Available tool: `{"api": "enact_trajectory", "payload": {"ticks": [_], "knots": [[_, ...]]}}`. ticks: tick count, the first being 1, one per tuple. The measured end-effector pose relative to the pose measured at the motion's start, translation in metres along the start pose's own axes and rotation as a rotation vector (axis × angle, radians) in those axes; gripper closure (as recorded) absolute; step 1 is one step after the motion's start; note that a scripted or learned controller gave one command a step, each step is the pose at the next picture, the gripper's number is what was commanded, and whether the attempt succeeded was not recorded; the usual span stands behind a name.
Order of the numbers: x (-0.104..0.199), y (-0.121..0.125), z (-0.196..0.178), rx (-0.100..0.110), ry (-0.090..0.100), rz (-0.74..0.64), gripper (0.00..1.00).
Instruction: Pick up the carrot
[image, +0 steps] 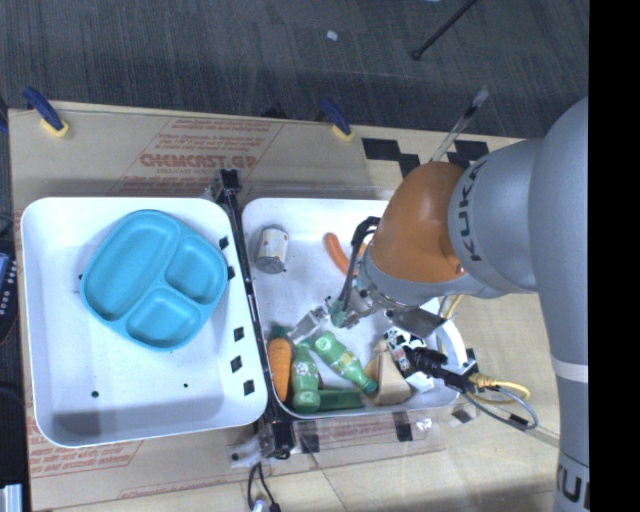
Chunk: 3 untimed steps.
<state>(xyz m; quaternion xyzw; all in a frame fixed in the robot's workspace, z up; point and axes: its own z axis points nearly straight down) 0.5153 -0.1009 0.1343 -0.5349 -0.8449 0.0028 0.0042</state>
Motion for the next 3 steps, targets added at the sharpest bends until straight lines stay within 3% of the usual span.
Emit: {"api": "enact_trajectory", "payload": {"ticks": [1,2,3], "knots": [[-0.001,0.005,0.042,-0.006,-0.005,0.196,0.00],[0.005,-0.007,0.042,-0.004,0.000,0.392,0.00],[0.010,-0.002,0.043,-0.007,-0.002,0.566,0.00]]}}
